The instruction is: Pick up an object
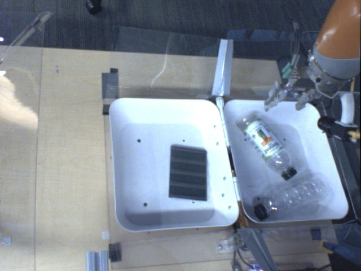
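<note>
My gripper [286, 99] hangs over the far rim of the right bin [333, 168], open, with nothing between its fingers. Just below and left of it a clear plastic bottle [265, 143] with a white and green label lies slantwise, its black cap towards the bin's middle. A second clear bottle [290, 196], ribbed and unlabelled, lies along the near wall with its black cap to the left. In the left bin [130, 129] a flat dark ribbed block [188, 173] rests near the middle.
A metal divider post [223, 66] stands behind the seam between the two bins. Clear plastic sheeting covers the wooden bench [56, 151] on the left. Cables and brackets crowd the right bin's right edge.
</note>
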Motion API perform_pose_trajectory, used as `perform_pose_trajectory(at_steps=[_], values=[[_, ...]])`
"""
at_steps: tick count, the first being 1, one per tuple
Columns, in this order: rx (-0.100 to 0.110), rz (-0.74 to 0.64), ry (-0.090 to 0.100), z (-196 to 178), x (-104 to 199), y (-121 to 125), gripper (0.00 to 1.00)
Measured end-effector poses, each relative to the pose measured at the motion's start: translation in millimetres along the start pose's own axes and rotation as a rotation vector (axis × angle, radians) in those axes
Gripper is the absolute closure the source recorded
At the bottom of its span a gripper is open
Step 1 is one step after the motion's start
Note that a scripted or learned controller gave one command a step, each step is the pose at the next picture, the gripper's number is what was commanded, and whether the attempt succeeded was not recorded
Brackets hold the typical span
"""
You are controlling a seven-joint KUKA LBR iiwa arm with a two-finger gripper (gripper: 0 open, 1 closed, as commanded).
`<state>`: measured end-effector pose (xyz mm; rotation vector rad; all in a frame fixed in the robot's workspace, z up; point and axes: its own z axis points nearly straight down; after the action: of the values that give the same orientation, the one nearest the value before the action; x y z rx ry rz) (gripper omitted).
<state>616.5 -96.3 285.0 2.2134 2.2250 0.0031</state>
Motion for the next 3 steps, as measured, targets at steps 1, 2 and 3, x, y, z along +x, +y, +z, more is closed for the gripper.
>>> perform_pose_trajectory(at_steps=[1, 2, 3], values=[[-0.001, 0.024, 0.001, 24.2, -1.5, 53.2, 0.00], [0.001, 0.017, 0.001, 151.6, 13.9, 52.4, 0.00], [-0.014, -0.064, -0.001, 192.0, -17.0, 27.8, 0.00]])
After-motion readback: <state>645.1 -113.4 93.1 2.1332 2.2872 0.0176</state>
